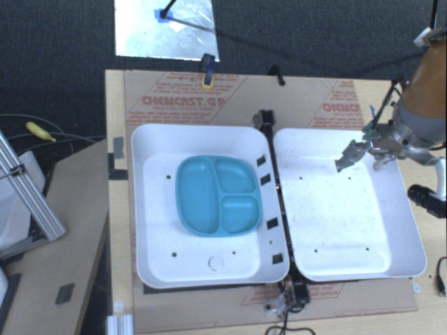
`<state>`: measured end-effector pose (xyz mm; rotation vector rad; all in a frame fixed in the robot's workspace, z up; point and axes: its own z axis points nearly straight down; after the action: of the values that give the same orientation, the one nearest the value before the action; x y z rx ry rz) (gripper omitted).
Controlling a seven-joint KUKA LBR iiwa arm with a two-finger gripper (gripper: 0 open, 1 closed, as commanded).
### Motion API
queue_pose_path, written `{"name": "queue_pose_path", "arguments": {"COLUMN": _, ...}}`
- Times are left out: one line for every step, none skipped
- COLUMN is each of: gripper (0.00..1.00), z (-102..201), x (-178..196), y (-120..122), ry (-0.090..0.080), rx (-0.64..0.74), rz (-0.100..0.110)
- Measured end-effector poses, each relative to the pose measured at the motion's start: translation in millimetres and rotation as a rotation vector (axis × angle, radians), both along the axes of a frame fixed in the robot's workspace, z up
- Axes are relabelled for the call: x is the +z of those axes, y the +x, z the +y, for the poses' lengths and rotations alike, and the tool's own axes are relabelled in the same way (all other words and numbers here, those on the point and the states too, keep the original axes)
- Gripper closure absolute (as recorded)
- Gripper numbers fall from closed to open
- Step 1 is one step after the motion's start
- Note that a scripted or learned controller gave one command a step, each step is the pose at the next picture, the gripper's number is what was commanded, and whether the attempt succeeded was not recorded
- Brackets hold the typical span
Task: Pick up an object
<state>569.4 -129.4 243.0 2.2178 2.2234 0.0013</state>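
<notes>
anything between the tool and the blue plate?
Only the raised rims where the two bins meet. The tool is over the right bin; the blue divided plate lies in the left bin, uncovered.

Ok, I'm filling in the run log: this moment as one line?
gripper: over right bin, holding nothing | blue divided plate: in left bin, untouched | pick: not yet done

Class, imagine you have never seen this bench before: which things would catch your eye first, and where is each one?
The blue plate, split into three sections, stands out most; it lies in the middle of the left bin. Next comes the arm with its orange band, entering from the right, its gripper over the upper part of the right bin. Behind the bins a shiny sheet lies on the dark floor.
</notes>
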Motion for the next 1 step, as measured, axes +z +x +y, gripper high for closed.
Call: {"name": "queue_pose_path", "arguments": {"gripper": 0.00, "z": -13.3, "x": -136.1, "y": -13.8, "ry": 0.002, "rx": -0.003, "rz": 0.013}}
